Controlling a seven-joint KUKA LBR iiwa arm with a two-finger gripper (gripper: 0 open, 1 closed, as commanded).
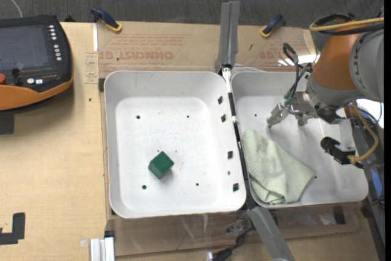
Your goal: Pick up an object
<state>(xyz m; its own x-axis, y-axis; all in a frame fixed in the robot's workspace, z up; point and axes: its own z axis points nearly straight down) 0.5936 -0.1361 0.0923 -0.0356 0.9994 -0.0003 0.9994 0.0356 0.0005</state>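
Right now we see the jaws spread open, gripping nothing, above the crumpled pale-green cloth; small green cube left bin.

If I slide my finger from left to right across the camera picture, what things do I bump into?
Control pendant → blue-and-yellow clamp → green cube → grey divider post → pale green cloth → arm's orange band.
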